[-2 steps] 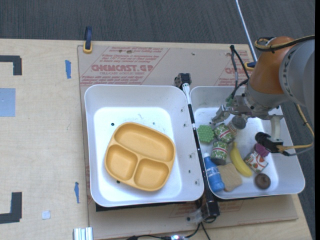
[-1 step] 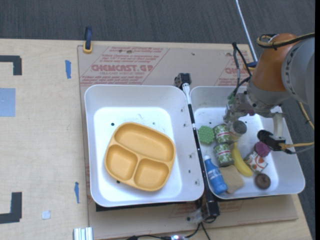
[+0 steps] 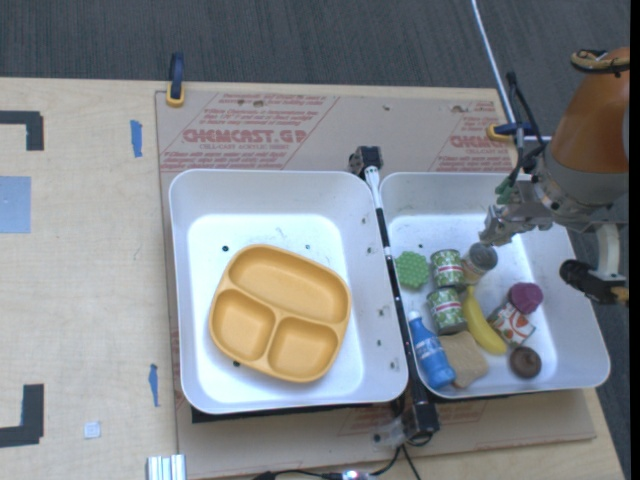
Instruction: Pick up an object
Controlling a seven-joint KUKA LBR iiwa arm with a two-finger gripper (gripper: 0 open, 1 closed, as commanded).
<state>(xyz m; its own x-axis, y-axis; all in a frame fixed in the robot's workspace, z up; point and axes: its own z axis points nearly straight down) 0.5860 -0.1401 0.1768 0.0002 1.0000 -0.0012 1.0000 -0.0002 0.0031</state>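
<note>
- Two shallow white bins sit side by side on the bench: the left bin (image 3: 190, 268) and the right bin (image 3: 580, 363).
- We see a yellow divided plate (image 3: 280, 313) lying flat in the left bin, with three compartments.
- We see the gripper (image 3: 484, 258) low over the right bin's upper middle, reaching in from the right beneath the arm's orange band (image 3: 592, 118).
- We cannot tell how the claw stands; its tip is too small and blurred to read, and we see nothing clearly between it.
- We find the objects gathered in the lower half of the right bin: a green scrubby piece (image 3: 411, 268), two small green-labelled cans (image 3: 446, 267) one below the other, and a banana (image 3: 482, 323) just right of them.
- We also see a blue bottle (image 3: 431, 351) along the left wall, a tan block (image 3: 465, 360) beside it, a purple object (image 3: 525, 296), a red and white piece (image 3: 512, 322) and a brown round item (image 3: 525, 362).
- We note the gripper tip lies just right of the upper can, close above the banana's top end.
</note>
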